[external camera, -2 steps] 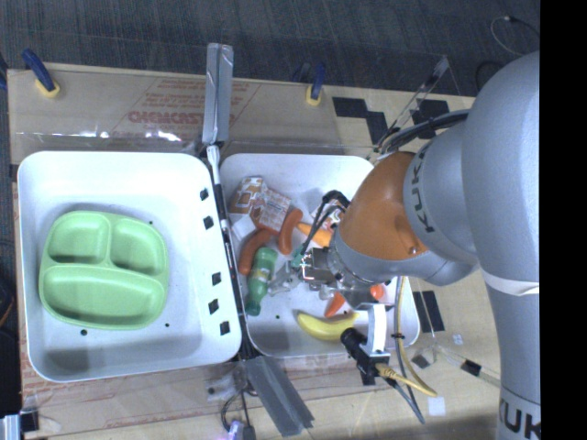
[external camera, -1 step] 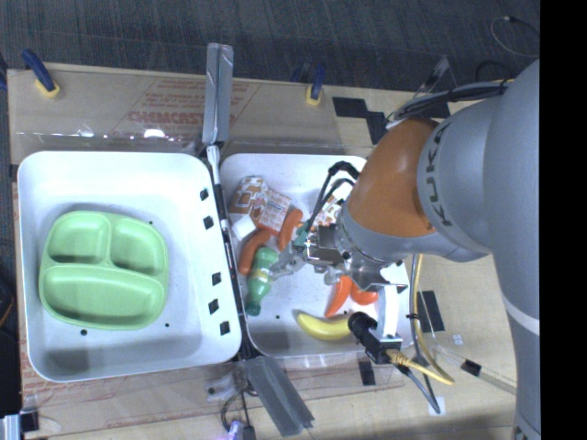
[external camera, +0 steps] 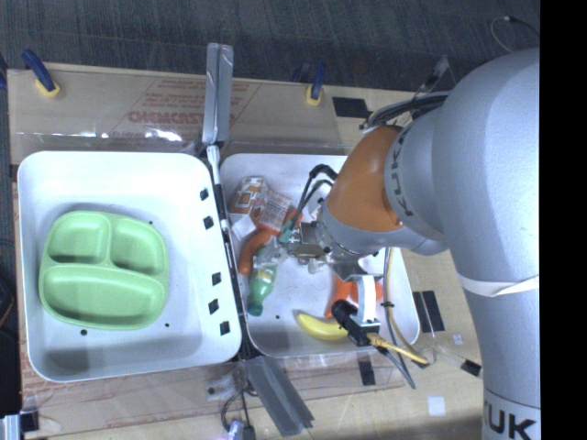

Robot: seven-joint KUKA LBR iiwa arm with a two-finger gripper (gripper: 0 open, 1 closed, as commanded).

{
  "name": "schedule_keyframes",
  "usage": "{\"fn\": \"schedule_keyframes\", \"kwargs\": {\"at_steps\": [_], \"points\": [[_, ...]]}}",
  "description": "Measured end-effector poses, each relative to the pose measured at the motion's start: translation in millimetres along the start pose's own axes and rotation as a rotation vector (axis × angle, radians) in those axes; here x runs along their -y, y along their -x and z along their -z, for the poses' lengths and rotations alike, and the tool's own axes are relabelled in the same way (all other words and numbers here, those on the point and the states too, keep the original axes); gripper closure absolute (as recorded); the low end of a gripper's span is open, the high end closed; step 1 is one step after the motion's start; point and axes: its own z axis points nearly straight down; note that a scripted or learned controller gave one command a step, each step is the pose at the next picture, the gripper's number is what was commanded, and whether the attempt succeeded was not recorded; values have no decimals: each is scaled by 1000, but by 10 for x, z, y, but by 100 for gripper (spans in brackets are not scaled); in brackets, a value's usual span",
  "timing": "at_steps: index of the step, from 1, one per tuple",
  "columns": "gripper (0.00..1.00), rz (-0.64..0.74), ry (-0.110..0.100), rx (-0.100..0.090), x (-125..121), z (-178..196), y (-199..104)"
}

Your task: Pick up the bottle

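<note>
camera view shows the arm (external camera: 431, 181) reaching into the right bin (external camera: 275, 342), its gripper (external camera: 292, 243) low over the clutter; whether it is apart or together cannot be told. the bottle (external camera: 260, 287), green, lies just below and left of the gripper, close against it. an orange carrot (external camera: 251, 247) sits just left. a banana (external camera: 321, 327) lies further below. a green tray (external camera: 101, 269) rests in the left bin (external camera: 37, 177), well away.
</note>
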Motion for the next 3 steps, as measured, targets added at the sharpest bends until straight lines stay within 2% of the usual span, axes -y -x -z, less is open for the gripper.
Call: {"fn": "schedule_keyframes", "kwargs": {"at_steps": [1,2,3], "points": [[100,3,-2,2,2,98,11],[100,115,-14,5,399,842,-324],[0,114,-14,6,400,840,-321]]}}
